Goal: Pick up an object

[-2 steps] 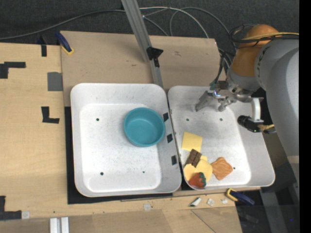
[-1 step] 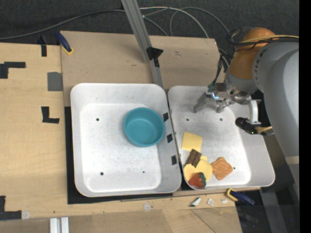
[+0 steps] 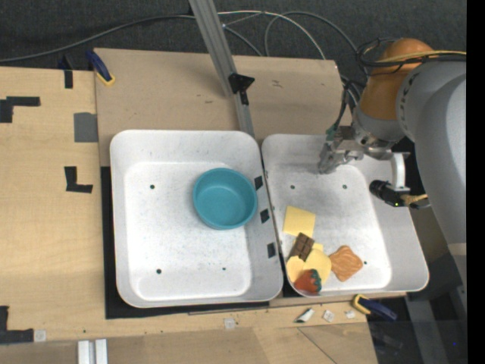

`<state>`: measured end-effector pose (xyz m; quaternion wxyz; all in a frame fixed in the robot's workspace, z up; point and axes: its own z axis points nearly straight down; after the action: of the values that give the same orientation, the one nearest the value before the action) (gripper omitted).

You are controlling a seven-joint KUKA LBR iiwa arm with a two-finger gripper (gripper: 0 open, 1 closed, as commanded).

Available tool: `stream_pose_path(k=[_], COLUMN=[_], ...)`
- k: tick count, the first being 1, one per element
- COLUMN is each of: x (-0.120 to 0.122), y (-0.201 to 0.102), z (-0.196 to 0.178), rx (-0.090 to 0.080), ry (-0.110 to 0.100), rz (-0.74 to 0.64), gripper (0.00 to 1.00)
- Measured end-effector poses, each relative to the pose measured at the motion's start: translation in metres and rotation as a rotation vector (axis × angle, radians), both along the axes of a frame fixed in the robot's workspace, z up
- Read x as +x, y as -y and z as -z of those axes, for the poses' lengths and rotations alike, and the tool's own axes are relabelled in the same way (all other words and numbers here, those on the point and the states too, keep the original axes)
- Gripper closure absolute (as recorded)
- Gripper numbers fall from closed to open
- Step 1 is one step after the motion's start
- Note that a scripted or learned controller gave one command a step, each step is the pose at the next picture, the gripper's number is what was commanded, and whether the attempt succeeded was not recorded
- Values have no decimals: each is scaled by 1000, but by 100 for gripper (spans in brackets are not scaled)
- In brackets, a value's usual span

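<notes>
Two shallow white plastic bins sit side by side on the pale wooden bench. The left bin holds a round teal plastic bowl, which rests upright near the bin's middle, a little toward the right wall. The right bin holds a small heap of toy food crowded into its near left corner: a pale yellow square slice, a small brown block lying on a rounder yellow piece, a red and green strawberry-like toy at the very front, and an orange ridged piece just to the right of the heap.

The grey arm reaches in from the right with its jaws low over the far part of the right bin, well apart from the food heap and from the bowl. Nothing lies between the jaws — they hold no object — and whether they stand parted or closed cannot be told at this angle.

As a judgement, the pick has not yet begun: the candidates lie toward the near corner, pressed together and close to the bin wall, so reaching one cleanly may call for a careful approach — the lone orange piece looks the easiest.
</notes>
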<state>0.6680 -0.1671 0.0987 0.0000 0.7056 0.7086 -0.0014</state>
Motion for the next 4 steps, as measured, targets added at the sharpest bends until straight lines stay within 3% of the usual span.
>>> stream_pose_path(k=[3,4], x=[11,3], y=[8,-56], z=[-146,-144], rx=[1,4], ry=[7,1], rz=[2,-3], gripper=[100,100])
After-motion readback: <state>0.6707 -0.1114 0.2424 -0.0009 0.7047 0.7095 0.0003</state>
